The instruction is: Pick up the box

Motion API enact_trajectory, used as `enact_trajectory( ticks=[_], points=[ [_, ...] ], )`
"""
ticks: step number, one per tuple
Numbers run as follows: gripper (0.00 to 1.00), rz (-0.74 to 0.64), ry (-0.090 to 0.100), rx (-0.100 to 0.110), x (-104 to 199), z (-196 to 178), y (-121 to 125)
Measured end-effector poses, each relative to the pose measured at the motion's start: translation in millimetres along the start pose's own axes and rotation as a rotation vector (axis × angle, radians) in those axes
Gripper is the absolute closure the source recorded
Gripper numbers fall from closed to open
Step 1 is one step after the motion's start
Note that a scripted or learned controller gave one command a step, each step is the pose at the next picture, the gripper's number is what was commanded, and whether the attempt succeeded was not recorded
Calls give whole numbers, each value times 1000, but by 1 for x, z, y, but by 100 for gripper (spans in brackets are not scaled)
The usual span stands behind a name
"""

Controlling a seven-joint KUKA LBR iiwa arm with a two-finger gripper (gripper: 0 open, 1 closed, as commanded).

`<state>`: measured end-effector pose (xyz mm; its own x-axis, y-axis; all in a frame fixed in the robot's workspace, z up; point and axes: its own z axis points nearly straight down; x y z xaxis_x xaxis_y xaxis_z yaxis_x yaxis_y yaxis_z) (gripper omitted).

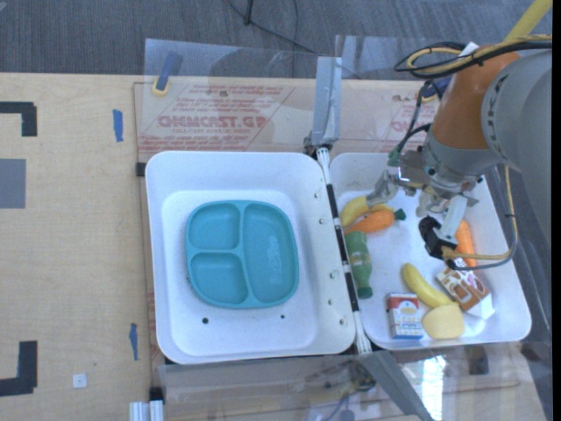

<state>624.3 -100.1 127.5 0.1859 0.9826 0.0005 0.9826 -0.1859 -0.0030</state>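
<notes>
Overhead, "CHEMCAST" reads on the acrylic sheet (215,112); the gripper (431,207) is spread above the box (404,315).

The arm (517,103) is thick and rounded, with a smooth grey shell and a broad orange band (465,103) above the wrist. Below the band sits a grey metal wrist block with small fittings. Yellow and black cables (438,55) loop beside the band, and a yellow hose runs along the arm's upper part.
</notes>
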Motion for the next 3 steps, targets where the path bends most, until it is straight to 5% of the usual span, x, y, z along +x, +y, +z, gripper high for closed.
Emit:
enact_trajectory(
  ticks=[1, 2, 3],
  points=[
    [0, -157, -2, -7, -74, 40, -38],
    [0, -96, -1, -13, -9, 39, -34],
    [0, -44, -2, -9, -8, 40, 9]
  ],
)
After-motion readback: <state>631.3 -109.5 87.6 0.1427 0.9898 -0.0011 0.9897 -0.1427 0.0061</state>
